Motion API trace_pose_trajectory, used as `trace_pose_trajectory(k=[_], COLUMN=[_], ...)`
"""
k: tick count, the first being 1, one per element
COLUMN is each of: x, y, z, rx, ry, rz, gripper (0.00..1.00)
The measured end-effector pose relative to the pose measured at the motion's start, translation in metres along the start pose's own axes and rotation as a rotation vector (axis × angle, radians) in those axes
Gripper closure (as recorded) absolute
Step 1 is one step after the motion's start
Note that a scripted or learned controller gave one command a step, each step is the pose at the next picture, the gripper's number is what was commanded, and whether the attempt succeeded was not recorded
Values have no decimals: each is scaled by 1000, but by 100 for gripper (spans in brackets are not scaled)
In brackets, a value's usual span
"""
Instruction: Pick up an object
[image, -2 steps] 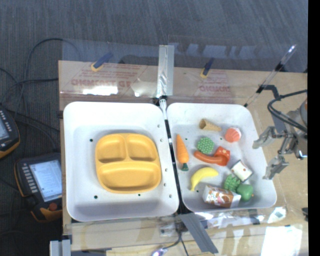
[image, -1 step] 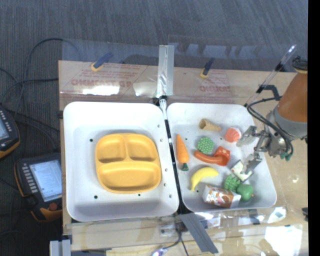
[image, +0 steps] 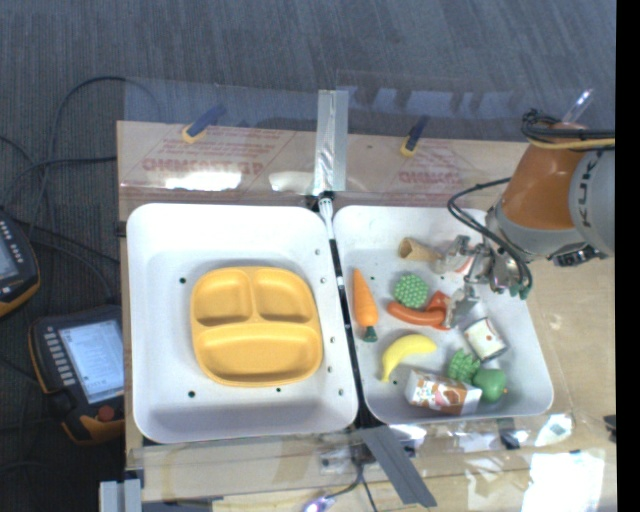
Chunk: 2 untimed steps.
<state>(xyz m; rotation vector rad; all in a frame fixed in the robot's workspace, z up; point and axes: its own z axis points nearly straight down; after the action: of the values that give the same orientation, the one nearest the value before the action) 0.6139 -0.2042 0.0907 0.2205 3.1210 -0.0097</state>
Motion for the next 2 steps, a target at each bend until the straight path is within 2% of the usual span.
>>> trace_pose_trajectory(k=[1,2], x=[11,76], y=[75,46], z=[-1,-2], rx=[-4,-3], ry=[4,-3], rz=[103,26], gripper=[0,0])
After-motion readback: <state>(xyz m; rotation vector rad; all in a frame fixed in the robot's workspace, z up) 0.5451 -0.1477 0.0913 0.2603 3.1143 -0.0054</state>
